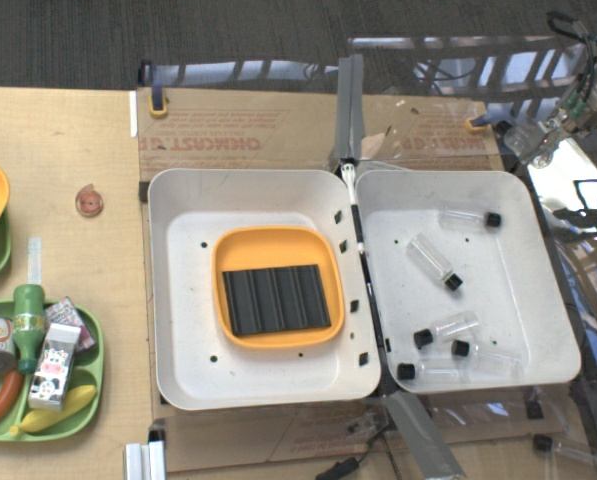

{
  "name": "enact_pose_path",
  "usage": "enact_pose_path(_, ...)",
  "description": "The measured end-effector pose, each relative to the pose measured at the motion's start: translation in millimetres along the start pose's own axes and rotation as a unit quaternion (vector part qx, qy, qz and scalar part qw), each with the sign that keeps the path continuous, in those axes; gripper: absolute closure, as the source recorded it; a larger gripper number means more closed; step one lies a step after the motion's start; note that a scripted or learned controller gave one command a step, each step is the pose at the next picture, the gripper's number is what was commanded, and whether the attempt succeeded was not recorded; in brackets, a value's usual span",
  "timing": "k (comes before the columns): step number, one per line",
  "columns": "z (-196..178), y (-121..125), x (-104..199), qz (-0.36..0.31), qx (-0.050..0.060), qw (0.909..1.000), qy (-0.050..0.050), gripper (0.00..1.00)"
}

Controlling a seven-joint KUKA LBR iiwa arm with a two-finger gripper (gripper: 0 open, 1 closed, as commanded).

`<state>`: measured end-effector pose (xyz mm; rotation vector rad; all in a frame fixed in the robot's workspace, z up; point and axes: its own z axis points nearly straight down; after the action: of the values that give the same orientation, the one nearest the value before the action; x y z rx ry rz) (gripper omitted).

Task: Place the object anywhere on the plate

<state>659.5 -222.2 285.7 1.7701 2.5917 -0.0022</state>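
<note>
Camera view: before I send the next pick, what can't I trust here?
- Clear plastic vials with black caps: see-through against the right white bin, outlines faint; the bottom cluster overlaps, count unsure.
- Orange plate's dark ribbed insert: material unreadable.
- Green toy-food tray: cut by the left edge.

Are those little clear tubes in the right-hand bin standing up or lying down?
Lying down. Each clear plastic tube with a black cap rests on its side on the white right bin's floor.
</note>
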Motion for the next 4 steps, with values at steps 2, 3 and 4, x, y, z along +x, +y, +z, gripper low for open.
enact_pose_path(2, -124.9, 0.8, 0.1, -0.116, 0.000, 0.9932, 0.000, 0.00)
enact_pose_path(3, -153.1, 0.5, -0.6, -0.302, -0.001, 0.9533, -0.001, 0.00)
enact_pose_path(4, -127.6, -17.3, 6.3, -0.403, -0.001, 0.9153, 0.001, 0.00)
